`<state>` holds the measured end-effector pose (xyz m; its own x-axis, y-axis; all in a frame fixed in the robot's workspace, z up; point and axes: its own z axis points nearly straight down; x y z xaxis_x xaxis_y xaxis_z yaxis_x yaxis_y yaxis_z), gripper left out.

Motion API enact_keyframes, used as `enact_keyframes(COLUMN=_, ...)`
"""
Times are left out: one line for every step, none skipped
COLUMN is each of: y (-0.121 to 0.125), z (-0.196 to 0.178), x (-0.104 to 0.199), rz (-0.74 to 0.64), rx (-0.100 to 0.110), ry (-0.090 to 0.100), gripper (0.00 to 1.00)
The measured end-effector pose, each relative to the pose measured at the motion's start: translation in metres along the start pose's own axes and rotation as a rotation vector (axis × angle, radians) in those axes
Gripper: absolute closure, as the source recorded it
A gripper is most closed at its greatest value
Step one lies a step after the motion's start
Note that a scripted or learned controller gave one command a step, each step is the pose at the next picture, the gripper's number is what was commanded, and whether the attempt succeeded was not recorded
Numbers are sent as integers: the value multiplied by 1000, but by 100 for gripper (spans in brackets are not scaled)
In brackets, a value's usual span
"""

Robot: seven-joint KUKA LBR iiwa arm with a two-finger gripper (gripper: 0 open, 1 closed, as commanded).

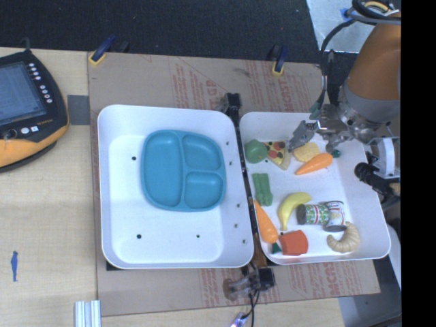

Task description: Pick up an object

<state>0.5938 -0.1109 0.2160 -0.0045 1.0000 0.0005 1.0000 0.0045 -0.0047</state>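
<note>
Light wood bench [48, 210] with a brown cardboard sheet [170, 80] clamped on top, dark floor behind; two shallow white plastic bins sit side by side on the cardboard. Left bin [119, 203] carries a blue three-compartment plastic plate [182, 170], roughly centred. Right bin [361, 203] carries the toy food. Grey arm with the orange band [373, 60] comes in over the right bin's far right corner; the two-finger metal gripper [315, 136] hangs over the bin's far edge, its fingers apart with nothing visibly between them. Just under and touching the gripper in this view: a small pale-yellow block [306, 151], and right beside it an orange plastic carrot [313, 163] lying tilted, tip toward the bin's centre. Can't tell whether the fingertips actually contact either one. Toward the far left corner: a green round plastic vegetable [255, 151] against a pizza-slice toy with red dots [277, 154]. Along the left wall: a green oblong piece [262, 188], then a second orange carrot [266, 225] near the near left corner. Mid-bin: a yellow plastic banana [291, 207] touching a small can with a green label [321, 214] lying on its side. Near edge: a red block [294, 242] and a tan croissant-shaped piece [345, 238]. Orange-and-grey teach pendant [24, 111] sits at the bench's left edge.
</note>
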Motion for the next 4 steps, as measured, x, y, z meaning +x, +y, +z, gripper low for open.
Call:
enact_keyframes(y=-47, z=125, x=-43, rz=-1, rx=2, ry=-1, gripper=0)
enact_keyframes(y=-96, z=125, x=-25, rz=-1, rx=0, ry=0, gripper=0)
enact_keyframes(y=-117, z=124, x=16, rz=0, rx=-5, ry=-4, gripper=0)
enact_keyframes(y=-116, z=114, x=15, rz=-4, rx=-5, ry=-5, gripper=100)
